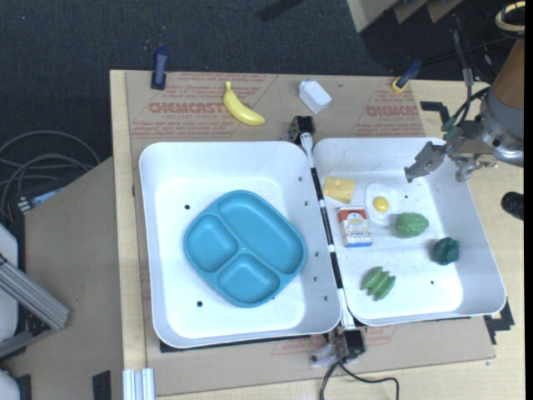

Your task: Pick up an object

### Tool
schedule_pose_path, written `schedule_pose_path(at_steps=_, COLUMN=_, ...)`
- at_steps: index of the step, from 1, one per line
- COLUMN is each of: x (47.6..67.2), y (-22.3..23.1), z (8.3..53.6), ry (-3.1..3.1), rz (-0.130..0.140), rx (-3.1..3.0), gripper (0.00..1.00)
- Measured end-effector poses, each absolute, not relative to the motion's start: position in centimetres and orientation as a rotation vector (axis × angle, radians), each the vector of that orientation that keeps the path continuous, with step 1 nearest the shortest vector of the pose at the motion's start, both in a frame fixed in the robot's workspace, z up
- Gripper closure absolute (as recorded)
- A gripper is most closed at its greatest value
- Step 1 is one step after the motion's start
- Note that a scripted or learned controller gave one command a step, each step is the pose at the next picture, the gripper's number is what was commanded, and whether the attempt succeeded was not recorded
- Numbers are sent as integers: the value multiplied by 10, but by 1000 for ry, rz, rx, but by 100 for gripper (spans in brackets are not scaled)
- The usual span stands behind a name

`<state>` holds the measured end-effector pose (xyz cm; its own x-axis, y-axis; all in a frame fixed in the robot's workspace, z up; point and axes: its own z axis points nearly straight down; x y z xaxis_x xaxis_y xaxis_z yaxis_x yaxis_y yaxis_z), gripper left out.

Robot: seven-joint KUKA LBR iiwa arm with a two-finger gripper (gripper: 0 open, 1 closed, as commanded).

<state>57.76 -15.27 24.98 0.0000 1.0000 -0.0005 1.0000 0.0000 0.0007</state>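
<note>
The right bin holds several small items: a yellow cheese wedge, a fried egg, a red and white carton, a light green leafy piece, a dark green lump and a green pod. My gripper hangs over the bin's far right part, above and behind the leafy piece. Its two fingers are spread open with nothing between them. The grey finger on the left points down toward the bin floor.
A blue divided plate lies in the left bin. Behind the bins on the board lie a banana, a white block, a blue marker and a blue clip. Cables hang near the arm.
</note>
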Motion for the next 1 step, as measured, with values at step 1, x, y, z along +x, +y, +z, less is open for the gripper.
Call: schedule_pose_path(at_steps=1, x=563, y=-169, z=175, ry=2222, rz=-2, rx=2223, gripper=0)
